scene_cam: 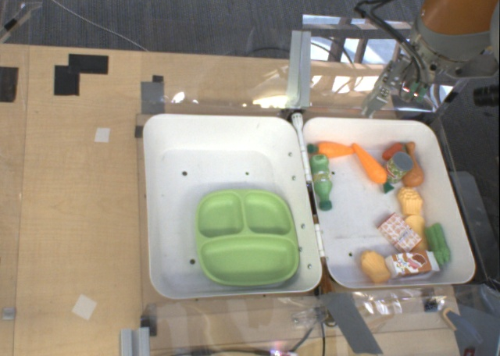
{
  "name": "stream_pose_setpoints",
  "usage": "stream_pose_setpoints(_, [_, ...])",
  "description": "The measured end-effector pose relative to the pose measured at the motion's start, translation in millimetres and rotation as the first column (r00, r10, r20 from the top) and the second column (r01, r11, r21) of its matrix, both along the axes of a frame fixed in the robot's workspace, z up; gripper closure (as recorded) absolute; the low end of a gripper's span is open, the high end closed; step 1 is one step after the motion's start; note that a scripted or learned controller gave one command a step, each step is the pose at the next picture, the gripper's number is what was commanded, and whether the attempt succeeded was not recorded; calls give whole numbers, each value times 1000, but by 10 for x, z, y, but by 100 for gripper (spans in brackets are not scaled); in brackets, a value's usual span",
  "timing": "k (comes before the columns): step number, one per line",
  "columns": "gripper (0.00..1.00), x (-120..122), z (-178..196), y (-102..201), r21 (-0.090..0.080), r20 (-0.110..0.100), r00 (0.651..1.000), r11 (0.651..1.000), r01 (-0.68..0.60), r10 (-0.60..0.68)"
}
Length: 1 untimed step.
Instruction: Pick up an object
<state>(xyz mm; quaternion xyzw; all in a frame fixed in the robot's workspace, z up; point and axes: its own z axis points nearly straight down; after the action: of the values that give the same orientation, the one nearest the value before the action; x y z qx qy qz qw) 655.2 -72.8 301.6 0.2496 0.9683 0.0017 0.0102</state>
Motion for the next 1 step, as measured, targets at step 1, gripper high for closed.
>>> stream_pose_setpoints(1, [100, 12, 89, 23, -1, 3, 1000, 1000, -8, 8])
